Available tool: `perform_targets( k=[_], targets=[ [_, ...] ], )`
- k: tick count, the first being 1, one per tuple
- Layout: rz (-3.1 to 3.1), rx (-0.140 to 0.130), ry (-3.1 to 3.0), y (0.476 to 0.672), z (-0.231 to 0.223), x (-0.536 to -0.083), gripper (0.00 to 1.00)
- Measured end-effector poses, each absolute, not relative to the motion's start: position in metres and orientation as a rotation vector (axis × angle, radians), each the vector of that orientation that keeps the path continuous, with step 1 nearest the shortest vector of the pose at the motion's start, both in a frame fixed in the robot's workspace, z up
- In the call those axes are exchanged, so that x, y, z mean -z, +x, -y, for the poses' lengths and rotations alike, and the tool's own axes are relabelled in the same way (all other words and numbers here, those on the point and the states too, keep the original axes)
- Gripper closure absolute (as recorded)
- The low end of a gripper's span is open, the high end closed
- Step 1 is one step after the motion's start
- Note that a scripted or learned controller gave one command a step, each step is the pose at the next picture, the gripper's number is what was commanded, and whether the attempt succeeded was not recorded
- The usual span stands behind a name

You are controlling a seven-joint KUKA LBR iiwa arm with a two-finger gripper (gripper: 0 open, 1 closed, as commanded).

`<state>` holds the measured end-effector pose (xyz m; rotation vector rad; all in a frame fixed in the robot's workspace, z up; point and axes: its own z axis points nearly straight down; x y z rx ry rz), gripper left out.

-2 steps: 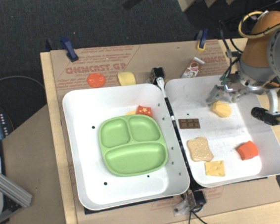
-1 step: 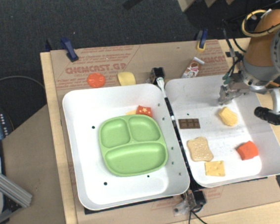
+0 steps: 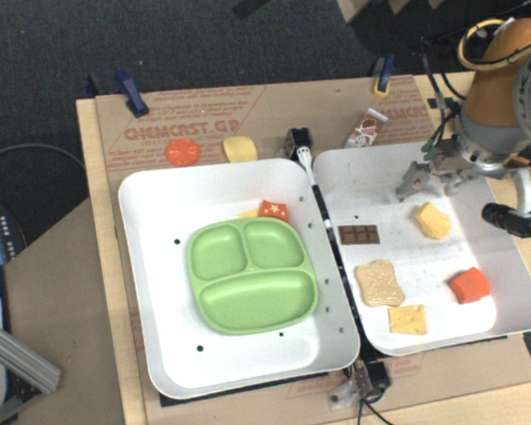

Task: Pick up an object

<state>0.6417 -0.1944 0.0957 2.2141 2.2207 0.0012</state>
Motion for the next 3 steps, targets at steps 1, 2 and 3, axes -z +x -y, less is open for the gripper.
perform_targets(
  k=[1, 2, 3],
  targets=[
    [-2.222, 0.005, 2.229, 0.591, 0.211, -0.084, 0.0],
    [-2.22, 0.0, 2.22, 0.595, 0.21, -0.096, 1.0],
    [-2.224, -0.004, 2.211, 0.646, 0.167, -0.085, 1.0]
  ],
)
